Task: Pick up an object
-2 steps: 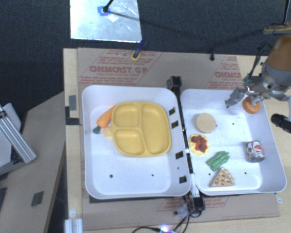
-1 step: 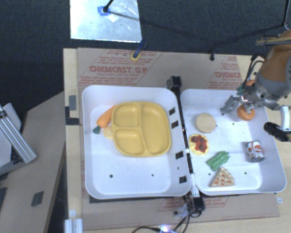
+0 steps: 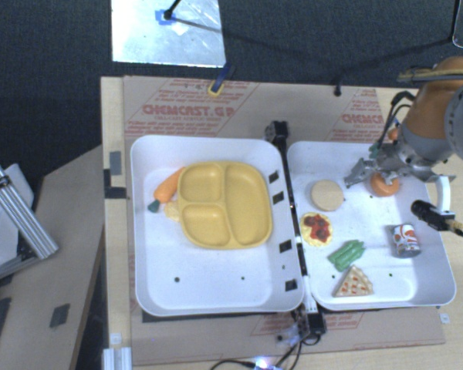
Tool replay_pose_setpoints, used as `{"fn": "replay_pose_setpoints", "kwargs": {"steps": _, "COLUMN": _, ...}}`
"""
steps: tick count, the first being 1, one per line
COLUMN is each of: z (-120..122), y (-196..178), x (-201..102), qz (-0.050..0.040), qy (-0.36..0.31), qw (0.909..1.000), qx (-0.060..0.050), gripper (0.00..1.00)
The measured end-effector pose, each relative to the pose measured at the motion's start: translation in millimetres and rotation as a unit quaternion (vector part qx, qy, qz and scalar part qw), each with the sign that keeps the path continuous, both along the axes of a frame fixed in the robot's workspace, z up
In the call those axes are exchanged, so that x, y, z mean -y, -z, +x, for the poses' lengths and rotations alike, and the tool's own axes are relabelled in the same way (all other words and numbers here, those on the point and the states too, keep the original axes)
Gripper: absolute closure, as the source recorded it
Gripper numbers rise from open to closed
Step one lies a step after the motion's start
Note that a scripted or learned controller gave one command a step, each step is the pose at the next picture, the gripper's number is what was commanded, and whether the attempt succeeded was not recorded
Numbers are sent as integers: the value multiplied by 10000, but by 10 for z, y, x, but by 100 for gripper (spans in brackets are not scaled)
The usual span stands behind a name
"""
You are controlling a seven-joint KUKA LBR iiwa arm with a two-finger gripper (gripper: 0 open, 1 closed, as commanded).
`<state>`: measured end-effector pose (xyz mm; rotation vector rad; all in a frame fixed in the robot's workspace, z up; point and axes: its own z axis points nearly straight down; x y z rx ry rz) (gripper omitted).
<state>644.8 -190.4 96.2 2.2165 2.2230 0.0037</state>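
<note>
My gripper [image 3: 376, 169] hangs low over the back of the right bin [image 3: 440, 284], on the grey arm with its orange band that comes in from the right. An orange round object [image 3: 385, 185] lies right beneath it, partly covered by it; whether they touch is not visible. To its left lies a beige round cookie [image 3: 326, 195]. Further forward are a small round pizza with red topping [image 3: 316, 229], a green vegetable piece [image 3: 346, 253], a pizza slice [image 3: 353, 283] and a small can [image 3: 405, 240].
The left bin [image 3: 150, 284] holds a yellow divided plate [image 3: 220, 204] with a carrot [image 3: 167, 185] at its left edge. A black part [image 3: 430, 213] juts over the right bin's right side. A black-clipped ridge [image 3: 289, 214] joins the bins.
</note>
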Motion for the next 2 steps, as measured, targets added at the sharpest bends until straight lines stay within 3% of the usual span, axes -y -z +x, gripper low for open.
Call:
{"fn": "replay_pose_setpoints", "kwargs": {"steps": 1, "z": 12, "y": -107, "x": 4, "qz": -11, "qy": -9, "qw": 10000, "qx": 19, "gripper": 100}}
{"fn": "replay_pose_setpoints", "kwargs": {"steps": 2, "z": -54, "y": -711, "x": 37, "qz": -7, "qy": 14, "qw": 10000, "qx": 11, "gripper": 100}}
